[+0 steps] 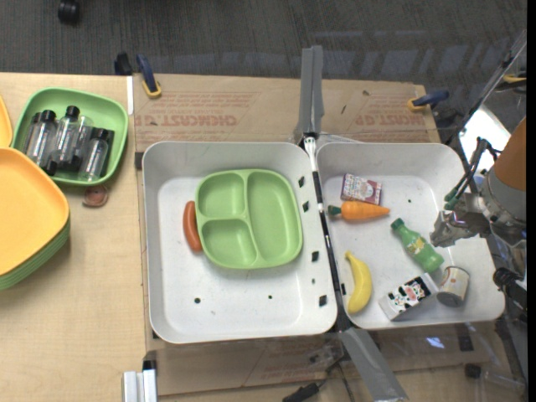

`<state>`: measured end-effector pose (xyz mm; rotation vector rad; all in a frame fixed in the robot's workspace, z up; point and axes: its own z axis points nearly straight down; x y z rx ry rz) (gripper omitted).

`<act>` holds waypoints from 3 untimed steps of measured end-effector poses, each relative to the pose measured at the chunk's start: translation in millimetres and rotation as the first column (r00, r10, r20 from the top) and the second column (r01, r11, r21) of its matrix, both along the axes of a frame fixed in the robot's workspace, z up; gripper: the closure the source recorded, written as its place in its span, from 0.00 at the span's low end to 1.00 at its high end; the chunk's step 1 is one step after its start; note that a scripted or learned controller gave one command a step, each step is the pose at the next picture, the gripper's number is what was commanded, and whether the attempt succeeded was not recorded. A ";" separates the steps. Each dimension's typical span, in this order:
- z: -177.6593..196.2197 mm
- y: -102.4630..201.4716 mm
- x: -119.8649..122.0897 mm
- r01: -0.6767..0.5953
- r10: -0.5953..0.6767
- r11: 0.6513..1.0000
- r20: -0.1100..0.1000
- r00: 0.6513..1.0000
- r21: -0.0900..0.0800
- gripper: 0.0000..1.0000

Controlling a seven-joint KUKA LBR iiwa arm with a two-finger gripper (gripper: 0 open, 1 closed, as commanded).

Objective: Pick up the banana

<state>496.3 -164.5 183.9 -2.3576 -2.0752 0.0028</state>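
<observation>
Nearest the lens, banana (359,282) is lying in the right bin (394,153), close to the divider, curved, stem end pointing up toward the carrot (363,212). Milk carton (408,296) is sitting just right of it. I am reaching in from the right edge, wrist angled down, my gripper (445,231) hovering just beside the green bottle (417,245), well apart from the banana. Fingers: cannot tell whether spread or clenched. Left bin (167,300) is holding a green divided plate (249,219).
</observation>
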 end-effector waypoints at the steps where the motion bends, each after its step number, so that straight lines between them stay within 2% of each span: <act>1: 10.8 -42.1 -18.5 -0.150 0.150 0.989 0.001 0.989 -0.001 1.00; 2: 21.0 -58.0 -18.6 -0.325 0.325 0.946 0.001 0.946 0.000 1.00; 3: 5.9 -57.4 -18.7 -0.558 0.558 0.830 0.001 0.830 0.002 1.00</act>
